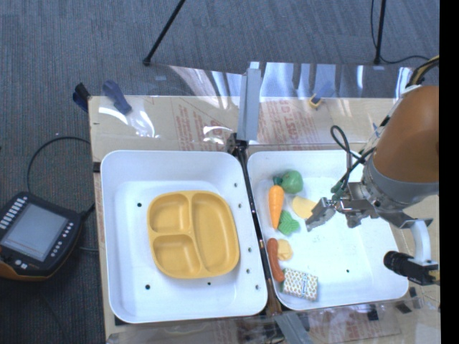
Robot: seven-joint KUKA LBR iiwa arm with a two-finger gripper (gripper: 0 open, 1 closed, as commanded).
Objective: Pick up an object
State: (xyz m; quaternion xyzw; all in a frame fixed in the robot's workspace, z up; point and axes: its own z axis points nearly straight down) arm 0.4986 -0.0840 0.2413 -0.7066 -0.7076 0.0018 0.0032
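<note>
In the right bin (373, 278) my gripper (335, 217) hangs open over bare floor near the middle, with nothing between its fingers. Its left finger (318, 214) is just right of a pale yellow wedge (303, 207). Along the bin's left side lie a round green vegetable (292, 181), an orange carrot (275, 204), a small green piece (288, 224), a small yellow piece (285, 249) and a red sausage (274, 259). A checkered packet (300, 284) lies at the front.
The left bin (122, 264) holds a yellow divided plate (192, 233). A raised divider (251, 213) separates the two bins. The arm's orange band (412, 131) looms over the right bin's far right corner.
</note>
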